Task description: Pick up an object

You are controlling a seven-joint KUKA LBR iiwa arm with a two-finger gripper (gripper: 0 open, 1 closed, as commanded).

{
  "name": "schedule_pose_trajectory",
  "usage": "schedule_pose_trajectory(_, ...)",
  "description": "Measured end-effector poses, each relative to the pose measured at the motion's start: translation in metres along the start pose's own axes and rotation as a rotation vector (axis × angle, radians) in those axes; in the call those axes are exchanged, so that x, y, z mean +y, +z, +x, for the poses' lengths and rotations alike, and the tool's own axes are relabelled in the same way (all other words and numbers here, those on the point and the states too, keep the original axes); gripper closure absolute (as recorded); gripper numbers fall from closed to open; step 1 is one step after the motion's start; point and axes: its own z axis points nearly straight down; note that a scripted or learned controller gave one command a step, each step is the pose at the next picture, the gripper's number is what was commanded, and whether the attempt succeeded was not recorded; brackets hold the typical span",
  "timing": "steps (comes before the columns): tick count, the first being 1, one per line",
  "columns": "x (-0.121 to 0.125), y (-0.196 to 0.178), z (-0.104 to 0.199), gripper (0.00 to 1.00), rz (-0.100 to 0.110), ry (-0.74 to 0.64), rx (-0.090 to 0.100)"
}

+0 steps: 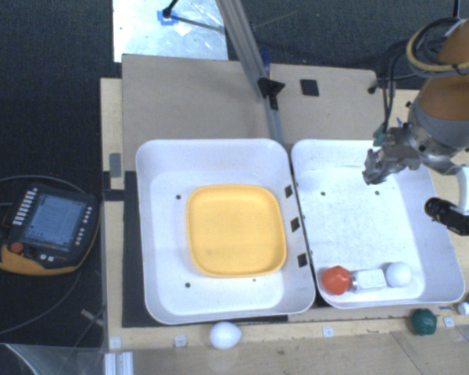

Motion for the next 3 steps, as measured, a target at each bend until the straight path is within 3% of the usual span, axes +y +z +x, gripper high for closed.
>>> schedule_pose_trajectory(3, -0.032, 0.01, 0.16, 1.0, 0.0, -0.001, 0.001)
